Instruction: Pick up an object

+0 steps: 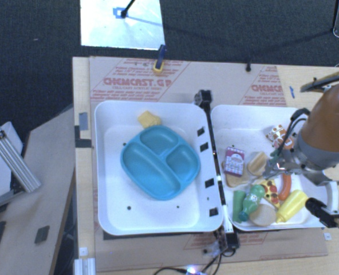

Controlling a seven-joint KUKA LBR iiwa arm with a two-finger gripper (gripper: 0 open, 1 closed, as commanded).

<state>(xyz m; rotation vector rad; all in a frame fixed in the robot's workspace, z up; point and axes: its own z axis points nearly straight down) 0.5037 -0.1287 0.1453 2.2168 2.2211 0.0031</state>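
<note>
The right bin (238, 116) holds a heap of toy foods: a pink box (235, 161), a tan bread piece (256, 163), a green item (247, 202), a red sausage (284, 186), a yellow bottle (291, 205) and a small orange-and-white piece (275, 133). My gripper (277, 164) hangs low over the middle of this heap, just right of the bread piece and above the sausage. The grey wrist and its orange band (330, 119) cover the bin's right side. Nothing shows between the fingers.
The left bin (109, 211) holds a blue divided plate (160, 162) and a small yellow piece (149, 119) beyond it. A black divider strip (211, 153) runs between the bins. A yellow-and-blue clip (158, 66) lies on the cardboard behind.
</note>
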